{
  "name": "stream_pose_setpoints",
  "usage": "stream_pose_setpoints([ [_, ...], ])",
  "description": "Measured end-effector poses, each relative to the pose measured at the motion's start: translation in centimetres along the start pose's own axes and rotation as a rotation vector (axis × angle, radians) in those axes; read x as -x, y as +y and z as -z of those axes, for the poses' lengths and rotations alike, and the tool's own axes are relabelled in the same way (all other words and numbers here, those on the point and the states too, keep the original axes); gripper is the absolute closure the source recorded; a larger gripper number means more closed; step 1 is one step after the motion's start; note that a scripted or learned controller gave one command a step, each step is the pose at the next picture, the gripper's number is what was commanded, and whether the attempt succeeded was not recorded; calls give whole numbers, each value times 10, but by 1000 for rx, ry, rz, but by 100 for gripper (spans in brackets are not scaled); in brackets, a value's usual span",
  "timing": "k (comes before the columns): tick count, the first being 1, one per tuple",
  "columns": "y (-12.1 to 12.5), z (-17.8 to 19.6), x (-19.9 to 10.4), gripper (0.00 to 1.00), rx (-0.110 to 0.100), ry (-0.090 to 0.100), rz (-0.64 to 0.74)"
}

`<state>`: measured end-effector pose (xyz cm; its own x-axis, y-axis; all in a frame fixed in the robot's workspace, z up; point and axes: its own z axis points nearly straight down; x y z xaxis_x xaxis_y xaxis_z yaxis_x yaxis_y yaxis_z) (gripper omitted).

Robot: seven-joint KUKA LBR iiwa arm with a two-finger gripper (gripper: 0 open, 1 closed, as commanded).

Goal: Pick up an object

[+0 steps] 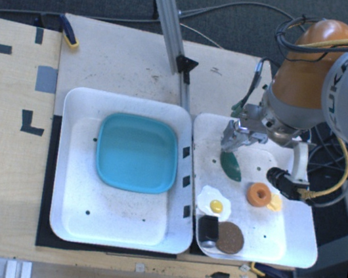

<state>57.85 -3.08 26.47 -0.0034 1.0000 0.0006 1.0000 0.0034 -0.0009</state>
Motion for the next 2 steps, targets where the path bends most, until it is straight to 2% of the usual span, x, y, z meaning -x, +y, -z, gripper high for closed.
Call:
stream_pose_setpoints([
  [2,0,-17,-86,100,-1,-1,0],
])
